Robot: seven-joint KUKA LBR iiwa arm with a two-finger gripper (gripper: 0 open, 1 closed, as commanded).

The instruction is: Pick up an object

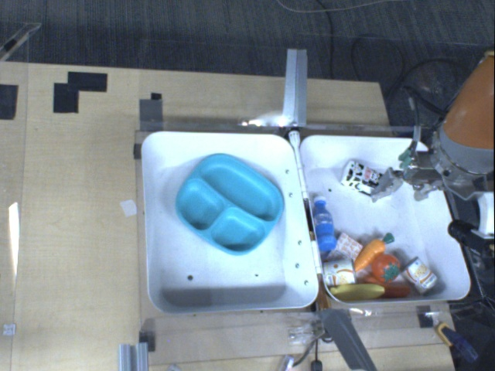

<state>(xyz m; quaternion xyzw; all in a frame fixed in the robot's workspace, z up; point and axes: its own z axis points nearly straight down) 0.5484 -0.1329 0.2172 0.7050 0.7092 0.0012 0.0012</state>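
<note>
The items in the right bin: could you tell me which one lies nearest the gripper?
The black-and-white patterned item, lying alone in the upper part of the right bin, just left of the gripper. The blue bottle, carrot and the rest cluster along the bin's lower edge.

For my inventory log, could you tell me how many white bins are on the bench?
2. The left bin holds a blue divided plate; the right bin holds the small items, with the gripper above it.
</note>
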